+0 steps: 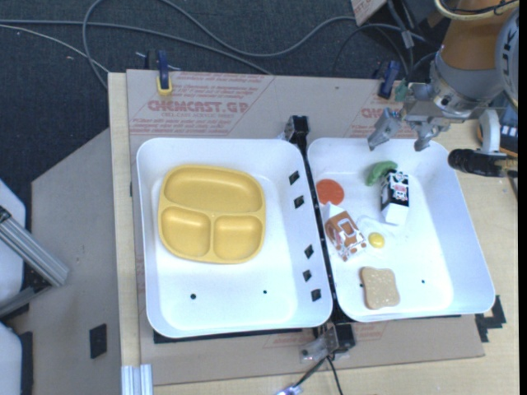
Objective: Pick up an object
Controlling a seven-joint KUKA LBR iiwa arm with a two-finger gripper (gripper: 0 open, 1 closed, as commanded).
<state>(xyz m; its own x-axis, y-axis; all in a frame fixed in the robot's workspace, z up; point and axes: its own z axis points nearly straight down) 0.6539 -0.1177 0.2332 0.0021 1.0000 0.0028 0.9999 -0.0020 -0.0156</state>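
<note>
Since nothing sits between our gripper's (pixel 403 135) spread fingers, we hover above the green item (pixel 381 171), pre-grasp.

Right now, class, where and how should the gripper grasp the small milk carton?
Grip the milk carton across its long flat sides, descending from above. It lies flat in the right bin, the green piece at its top end; the open gripper hovers nearby.

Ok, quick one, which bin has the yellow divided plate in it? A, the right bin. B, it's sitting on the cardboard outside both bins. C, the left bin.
C: the yellow divided plate lies in the left bin, while the right bin holds the small food items.
</note>
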